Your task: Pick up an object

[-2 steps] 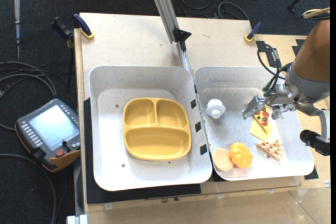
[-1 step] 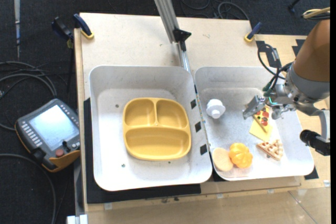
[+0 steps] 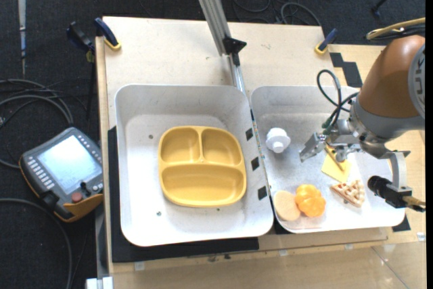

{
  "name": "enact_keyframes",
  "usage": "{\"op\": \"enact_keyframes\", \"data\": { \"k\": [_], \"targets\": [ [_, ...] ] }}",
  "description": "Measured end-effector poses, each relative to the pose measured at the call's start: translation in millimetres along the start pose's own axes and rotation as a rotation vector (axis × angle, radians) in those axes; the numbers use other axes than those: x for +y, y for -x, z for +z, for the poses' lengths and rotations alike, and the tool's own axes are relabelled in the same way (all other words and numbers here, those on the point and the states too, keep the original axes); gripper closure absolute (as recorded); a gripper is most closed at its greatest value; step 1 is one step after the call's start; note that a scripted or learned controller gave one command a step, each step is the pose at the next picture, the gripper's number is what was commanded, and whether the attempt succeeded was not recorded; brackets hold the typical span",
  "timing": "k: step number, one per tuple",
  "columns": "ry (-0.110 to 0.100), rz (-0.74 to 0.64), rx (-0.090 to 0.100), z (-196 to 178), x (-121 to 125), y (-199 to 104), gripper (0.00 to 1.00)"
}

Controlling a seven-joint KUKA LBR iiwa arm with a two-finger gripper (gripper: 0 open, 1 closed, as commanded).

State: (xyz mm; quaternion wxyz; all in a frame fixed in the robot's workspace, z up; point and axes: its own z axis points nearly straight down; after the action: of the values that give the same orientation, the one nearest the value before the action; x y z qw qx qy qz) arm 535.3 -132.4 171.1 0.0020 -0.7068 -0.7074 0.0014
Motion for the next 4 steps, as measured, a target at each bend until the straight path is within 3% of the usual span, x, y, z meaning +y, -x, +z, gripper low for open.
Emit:
{"op": "enact_keyframes", "data": {
  "k": [2, 3, 4],
  "targets": [
    [0.006, 0.001, -0.001, 76, 5, -4, 0.0],
    [0.008, 0.001, -0.001, 65, 6, -4, 1.0],
    [0.01, -0.002, -0.002, 19, 15, -2, 1.0]
  ]
}}
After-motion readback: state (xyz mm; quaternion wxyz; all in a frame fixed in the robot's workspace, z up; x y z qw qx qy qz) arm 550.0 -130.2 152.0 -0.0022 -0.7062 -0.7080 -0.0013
